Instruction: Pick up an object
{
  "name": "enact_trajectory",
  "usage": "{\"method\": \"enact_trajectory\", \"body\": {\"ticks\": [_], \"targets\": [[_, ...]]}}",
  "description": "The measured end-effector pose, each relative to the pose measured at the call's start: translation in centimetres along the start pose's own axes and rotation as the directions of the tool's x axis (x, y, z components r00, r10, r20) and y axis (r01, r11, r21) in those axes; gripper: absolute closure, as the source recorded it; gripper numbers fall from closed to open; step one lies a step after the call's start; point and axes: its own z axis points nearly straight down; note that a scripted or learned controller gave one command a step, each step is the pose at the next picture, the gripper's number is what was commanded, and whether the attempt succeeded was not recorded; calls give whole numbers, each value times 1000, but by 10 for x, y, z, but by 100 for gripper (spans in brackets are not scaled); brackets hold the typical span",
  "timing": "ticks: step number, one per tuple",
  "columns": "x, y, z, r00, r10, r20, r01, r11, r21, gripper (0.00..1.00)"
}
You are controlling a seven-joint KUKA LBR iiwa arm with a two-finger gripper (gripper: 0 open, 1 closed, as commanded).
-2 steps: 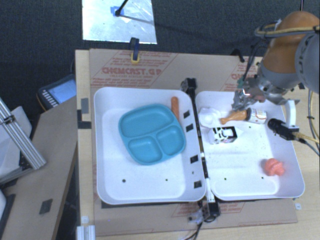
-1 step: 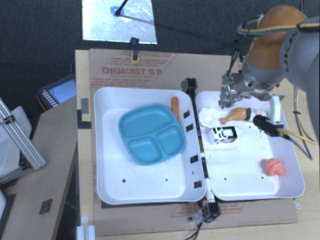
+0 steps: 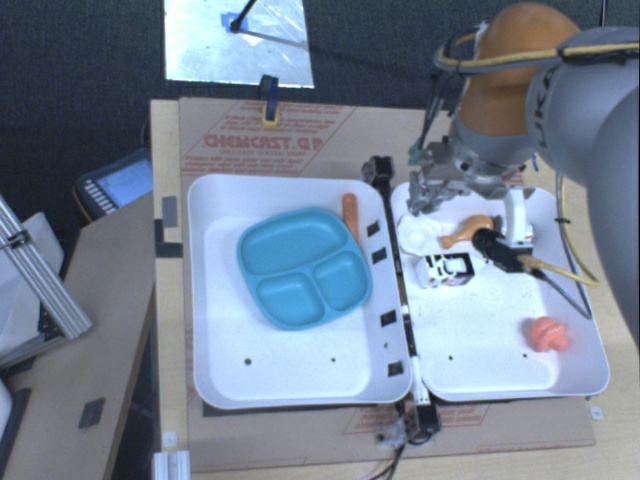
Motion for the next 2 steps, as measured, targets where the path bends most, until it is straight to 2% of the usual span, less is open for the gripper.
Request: {"method": "enact_trajectory", "body": {"ticks": [1, 2], "targets": [[55, 5, -11, 1000, -1, -1, 1, 1000, 0, 100], [109, 7, 2, 1000, 0, -1, 0, 1000, 1, 100]]}}
